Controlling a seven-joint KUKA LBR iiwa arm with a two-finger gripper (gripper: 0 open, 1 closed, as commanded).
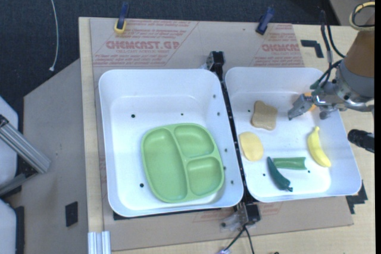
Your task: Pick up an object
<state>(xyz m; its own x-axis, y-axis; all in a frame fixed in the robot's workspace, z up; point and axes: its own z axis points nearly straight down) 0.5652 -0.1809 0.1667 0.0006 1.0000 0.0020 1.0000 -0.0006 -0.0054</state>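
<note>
We see our gripper (pixel 306 105) spread wide and holding nothing, the tan piece (pixel 264 115) lying nearest at its nine o'clock.

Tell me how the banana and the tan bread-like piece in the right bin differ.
The banana is bright yellow; the tan piece is dull beige. The banana is long, narrow and curved, while the tan piece is broad and blocky. The banana lies near the bin's right wall, below the tool; the tan piece sits farther left, level with it. Both lie loose on the right bin floor.
</note>
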